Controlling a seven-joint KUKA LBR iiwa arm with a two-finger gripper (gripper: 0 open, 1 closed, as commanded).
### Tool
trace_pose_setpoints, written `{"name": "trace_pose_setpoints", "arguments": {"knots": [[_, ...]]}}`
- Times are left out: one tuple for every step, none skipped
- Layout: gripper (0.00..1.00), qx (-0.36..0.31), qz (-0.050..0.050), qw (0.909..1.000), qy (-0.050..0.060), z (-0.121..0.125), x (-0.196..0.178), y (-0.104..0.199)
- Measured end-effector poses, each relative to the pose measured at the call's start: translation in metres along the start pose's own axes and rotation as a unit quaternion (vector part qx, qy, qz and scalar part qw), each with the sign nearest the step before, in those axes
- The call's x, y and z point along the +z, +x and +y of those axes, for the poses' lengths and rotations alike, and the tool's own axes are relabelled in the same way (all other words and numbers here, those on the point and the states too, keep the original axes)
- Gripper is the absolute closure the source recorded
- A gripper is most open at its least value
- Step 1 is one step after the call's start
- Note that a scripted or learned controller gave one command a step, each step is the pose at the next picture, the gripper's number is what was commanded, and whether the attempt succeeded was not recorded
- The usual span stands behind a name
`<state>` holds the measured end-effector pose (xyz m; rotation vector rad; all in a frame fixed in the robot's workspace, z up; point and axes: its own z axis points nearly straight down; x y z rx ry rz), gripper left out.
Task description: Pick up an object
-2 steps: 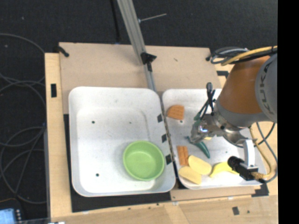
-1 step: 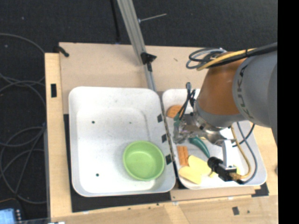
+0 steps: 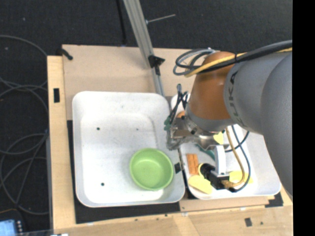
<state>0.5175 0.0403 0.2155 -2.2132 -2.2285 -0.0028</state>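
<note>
**Object count, both bins**

One green bowl (image 3: 151, 168) sits in the left bin (image 3: 98, 112), at its near-right corner. Right bin (image 3: 268, 178): one orange block (image 3: 193, 163) and two yellow pieces (image 3: 199, 184) near the front (arm (image 3: 231, 97) covers the rest). Gripper (image 3: 174, 135) hangs above the bins' shared edge, just beyond the bowl; spread or closed, cannot tell.

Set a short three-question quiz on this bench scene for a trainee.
1. True or false: the bowl lies in the view's left bin.
2. The arm hides much of which bin? A) the view's left bin B) the view's right bin C) neither
3. Fill in: the bowl's colour is ___.
Key: 1 true; 2 B; 3 green.
</note>
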Motion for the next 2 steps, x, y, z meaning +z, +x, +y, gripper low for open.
{"name": "trace_pose_setpoints", "arguments": {"knots": [[1.00, 0.000, 0.000, 1.0000, -0.001, 0.0021, -0.0227, 0.0449], [0.00, 0.002, -0.001, 1.0000, 0.001, 0.0019, -0.0216, 0.0414]]}}
